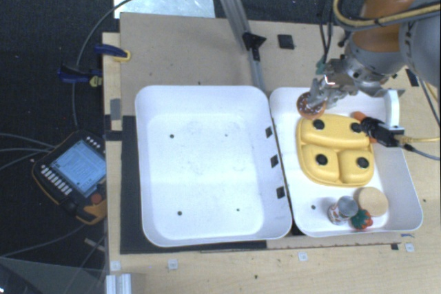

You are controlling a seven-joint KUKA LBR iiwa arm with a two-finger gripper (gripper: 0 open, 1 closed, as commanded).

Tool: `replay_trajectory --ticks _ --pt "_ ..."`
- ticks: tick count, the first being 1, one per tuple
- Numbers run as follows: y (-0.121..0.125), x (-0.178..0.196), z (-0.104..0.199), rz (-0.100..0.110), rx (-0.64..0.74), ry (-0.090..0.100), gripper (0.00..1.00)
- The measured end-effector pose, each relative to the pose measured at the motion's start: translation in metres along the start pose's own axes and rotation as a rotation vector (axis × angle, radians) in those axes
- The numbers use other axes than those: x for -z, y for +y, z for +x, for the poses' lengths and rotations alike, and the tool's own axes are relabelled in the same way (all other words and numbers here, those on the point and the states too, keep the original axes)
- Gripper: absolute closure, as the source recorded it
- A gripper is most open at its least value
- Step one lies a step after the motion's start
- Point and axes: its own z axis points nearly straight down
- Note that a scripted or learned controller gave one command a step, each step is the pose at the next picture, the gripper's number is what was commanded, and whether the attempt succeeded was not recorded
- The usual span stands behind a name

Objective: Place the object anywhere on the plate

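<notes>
1 small round brownish object (307,105) at the pincer (318,98) tips beside the yellow plate (335,150), grip indiscernible.

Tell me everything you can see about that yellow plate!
The yellow plate looks like smooth moulded plastic with rounded edges. It is split into three compartments: one long one across the far side and two smaller ones nearer the camera. Four dark round spots show on it, two in the long part and one in each small part. It lies flat in the right white bin. The gripper hovers over its far-left corner by a small brownish object. Small toys sit in the bin just beyond its near edge.
</notes>
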Motion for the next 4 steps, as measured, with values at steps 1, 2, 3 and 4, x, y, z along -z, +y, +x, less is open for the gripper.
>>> replay_trajectory --ticks 1,2,3,4 --pt "-0.002 -0.008 0.053 -0.001 0.000 0.000 1.00" --pt "-0.018 -0.017 0.105 0.002 -0.001 0.000 1.00" --pt "-0.022 -0.020 0.162 0.000 0.001 0.002 1.00" --pt "-0.046 -0.010 0.205 0.002 0.001 0.001 1.00"
